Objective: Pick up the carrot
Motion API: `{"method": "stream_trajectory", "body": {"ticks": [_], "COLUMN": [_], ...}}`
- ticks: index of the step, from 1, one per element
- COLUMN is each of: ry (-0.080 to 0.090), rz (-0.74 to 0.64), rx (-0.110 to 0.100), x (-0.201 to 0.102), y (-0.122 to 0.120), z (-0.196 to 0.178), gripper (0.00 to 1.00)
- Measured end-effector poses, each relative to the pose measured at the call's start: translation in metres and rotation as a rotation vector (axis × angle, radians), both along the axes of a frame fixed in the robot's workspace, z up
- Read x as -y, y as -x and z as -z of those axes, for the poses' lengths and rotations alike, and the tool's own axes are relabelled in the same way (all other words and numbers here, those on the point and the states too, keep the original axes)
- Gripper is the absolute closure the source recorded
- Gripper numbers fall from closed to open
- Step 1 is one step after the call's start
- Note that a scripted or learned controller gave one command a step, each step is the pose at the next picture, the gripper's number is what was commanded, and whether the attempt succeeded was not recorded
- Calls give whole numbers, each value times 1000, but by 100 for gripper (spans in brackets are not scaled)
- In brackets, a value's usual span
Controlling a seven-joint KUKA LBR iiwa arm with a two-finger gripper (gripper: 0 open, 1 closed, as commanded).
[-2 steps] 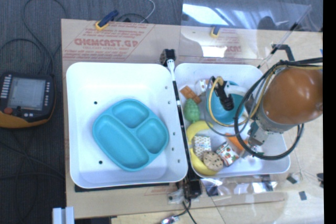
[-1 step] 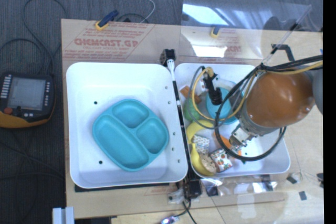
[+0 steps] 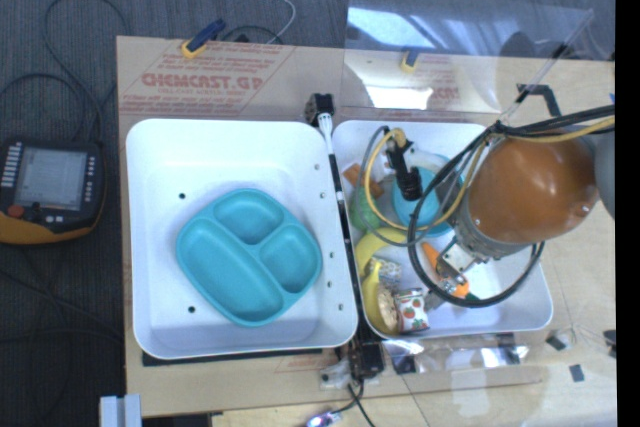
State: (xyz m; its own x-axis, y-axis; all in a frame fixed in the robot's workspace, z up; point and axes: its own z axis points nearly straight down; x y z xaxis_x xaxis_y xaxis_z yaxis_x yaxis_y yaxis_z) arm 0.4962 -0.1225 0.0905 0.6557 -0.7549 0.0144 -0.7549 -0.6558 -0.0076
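The carrot (image 3: 433,257) is an orange piece in the right bin (image 3: 520,315), and only small parts of it show beside the gripper. More orange shows just below at the carrot's other end (image 3: 457,291). My gripper (image 3: 452,271) points down into the right bin directly over it, under the arm's orange band (image 3: 525,190). The wrist hides the spot where gripper and carrot meet, so I cannot see whether anything is held.
The right bin also holds a banana (image 3: 368,260), a labelled can (image 3: 410,311), a blue cup (image 3: 415,200) and a small orange piece (image 3: 350,177) by its left wall. A blue divided plate (image 3: 250,255) lies in the left bin (image 3: 160,165). Cables loop around the wrist.
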Motion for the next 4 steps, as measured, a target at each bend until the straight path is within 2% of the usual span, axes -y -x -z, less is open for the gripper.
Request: {"method": "stream_trajectory", "body": {"ticks": [1, 2, 3, 4], "ry": [-3, -10, -10, -10], "rz": [-1, 120, 120, 196], "rx": [-1, -16, -17, -19], "x": [-3, -14, -14, 72], "y": [-1, 7, 7, 14], "z": [-10, -44, -43, -34], "gripper": [100, 100, 0, 0]}}
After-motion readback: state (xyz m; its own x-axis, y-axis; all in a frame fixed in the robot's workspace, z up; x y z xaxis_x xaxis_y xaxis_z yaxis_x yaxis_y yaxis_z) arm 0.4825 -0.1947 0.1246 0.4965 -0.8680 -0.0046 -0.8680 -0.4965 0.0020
